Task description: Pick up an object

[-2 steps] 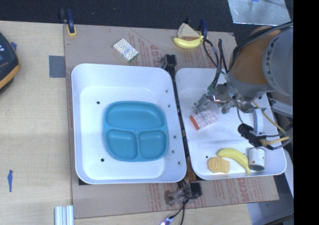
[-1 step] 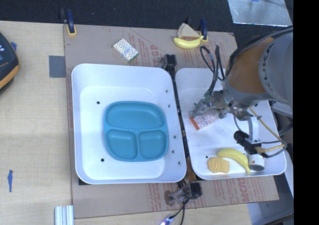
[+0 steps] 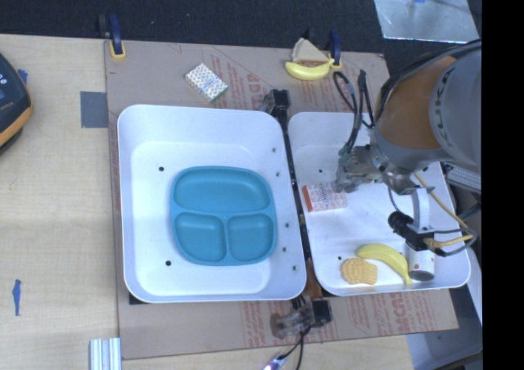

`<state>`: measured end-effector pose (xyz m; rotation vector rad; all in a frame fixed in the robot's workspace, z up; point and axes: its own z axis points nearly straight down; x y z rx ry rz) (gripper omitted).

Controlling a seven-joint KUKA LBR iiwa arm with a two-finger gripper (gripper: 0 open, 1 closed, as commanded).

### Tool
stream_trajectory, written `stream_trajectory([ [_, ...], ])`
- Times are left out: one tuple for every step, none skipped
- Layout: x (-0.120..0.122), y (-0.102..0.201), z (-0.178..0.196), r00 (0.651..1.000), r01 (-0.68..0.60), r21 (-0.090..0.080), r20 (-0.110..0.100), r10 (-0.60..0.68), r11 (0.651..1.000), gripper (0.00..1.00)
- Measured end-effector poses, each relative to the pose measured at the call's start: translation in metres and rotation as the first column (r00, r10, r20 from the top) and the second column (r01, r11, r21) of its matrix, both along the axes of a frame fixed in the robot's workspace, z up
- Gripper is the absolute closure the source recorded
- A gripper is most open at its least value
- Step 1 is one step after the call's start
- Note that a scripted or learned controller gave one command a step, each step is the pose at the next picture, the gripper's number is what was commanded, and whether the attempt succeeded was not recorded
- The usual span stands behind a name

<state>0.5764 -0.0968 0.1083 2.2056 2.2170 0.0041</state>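
In the right bin (image 3: 323, 133) a small red-and-white packet (image 3: 323, 196) lies near the left wall. My gripper (image 3: 350, 173) hangs low just right of and above the packet, close to it; the wrist hides its tips. A yellow banana (image 3: 386, 259) and a round tan cracker (image 3: 359, 271) rest near the bin's front edge. A small white and red item (image 3: 420, 265) sits beside the banana's right end.
The left bin (image 3: 147, 139) holds a blue divided plate (image 3: 223, 214). Behind the bins on the cardboard lie a second banana with a sandwich toy (image 3: 310, 63) and a patterned sponge (image 3: 205, 81). Cables (image 3: 358, 106) trail down from the arm.
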Motion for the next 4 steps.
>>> stream_trajectory([
  [0.000,0.000,0.000,1.000,0.000,0.000,0.000,0.000,1.000,0.00],
  [0.080,-0.010,-0.016,1.000,0.001,0.008,-0.014,-0.001,1.000,0.00],
  [0.036,0.002,-0.017,1.000,0.001,0.008,-0.016,-0.001,1.000,0.00],
  [0.022,-0.006,-0.016,1.000,0.001,0.007,-0.017,-0.001,1.000,0.00],
])
